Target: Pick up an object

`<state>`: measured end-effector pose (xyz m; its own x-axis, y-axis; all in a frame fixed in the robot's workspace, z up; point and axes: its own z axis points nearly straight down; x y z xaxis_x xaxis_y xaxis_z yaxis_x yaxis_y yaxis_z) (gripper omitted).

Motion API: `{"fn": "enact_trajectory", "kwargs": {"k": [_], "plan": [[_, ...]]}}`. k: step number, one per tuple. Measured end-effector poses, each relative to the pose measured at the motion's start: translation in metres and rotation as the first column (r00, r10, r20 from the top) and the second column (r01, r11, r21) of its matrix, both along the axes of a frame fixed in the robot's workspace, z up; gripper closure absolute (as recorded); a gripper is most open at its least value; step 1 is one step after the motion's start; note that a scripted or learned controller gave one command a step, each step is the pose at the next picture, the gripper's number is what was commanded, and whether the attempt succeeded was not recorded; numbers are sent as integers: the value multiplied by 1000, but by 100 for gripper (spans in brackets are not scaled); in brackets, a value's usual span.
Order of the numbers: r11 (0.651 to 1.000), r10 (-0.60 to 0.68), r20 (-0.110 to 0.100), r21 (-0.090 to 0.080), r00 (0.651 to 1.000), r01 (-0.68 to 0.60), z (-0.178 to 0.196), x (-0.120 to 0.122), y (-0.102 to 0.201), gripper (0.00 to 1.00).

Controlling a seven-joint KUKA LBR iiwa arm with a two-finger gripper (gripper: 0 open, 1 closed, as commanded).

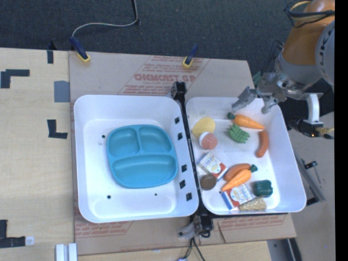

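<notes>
Orange carrot (248, 122) lying flat, right bin (288, 162) far end, beside green toy (238, 134).

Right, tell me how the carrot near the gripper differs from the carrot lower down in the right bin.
The upper carrot lies by itself near the bin's far edge, just below the gripper; the lower carrot lies among other items, beside a second orange piece. The upper carrot's green end points left, roughly level; the lower carrot is slanted, its tip down-left. The upper carrot looks plumper; the lower carrot looks slimmer. Both are orange toy carrots in the right bin.
</notes>
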<state>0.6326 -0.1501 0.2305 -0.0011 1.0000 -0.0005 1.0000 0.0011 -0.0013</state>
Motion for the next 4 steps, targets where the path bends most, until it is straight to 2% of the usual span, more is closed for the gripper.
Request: {"fn": "enact_trajectory", "kwargs": {"k": [1,2,3,4], "plan": [[1000,1,4,0,1000,-1,-144,6,-7,0],[1000,-5,-25,3,1000,6,-147,31,-9,0],[1000,-5,-26,-3,1000,5,-138,30,-11,100],[1000,-5,-26,-3,1000,4,-138,30,-11,0]]}}
